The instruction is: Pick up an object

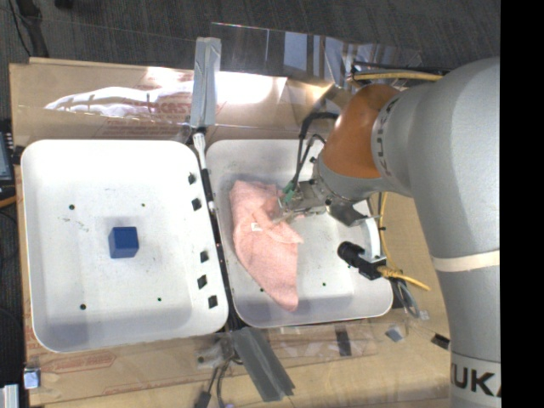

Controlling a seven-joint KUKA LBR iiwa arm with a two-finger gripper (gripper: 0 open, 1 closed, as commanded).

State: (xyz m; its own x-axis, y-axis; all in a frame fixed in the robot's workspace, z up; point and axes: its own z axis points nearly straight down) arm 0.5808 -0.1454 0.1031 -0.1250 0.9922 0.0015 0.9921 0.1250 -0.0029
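A pink cloth [265, 243] lies crumpled in the right bin [340, 300], stretching from the bin's upper middle down to its front. My gripper [287, 207] reaches in from the right and is down at the cloth's upper right edge, touching or pressing into the fabric. A small blue cube [124, 241] sits alone in the left bin [51, 194], far from the gripper.
The grey arm with its orange band [353, 143] covers the right side of the right bin. A black part with a yellow cable [361, 260] hangs over that bin's right wall. A clear plastic sheet and cardboard lie behind the bins.
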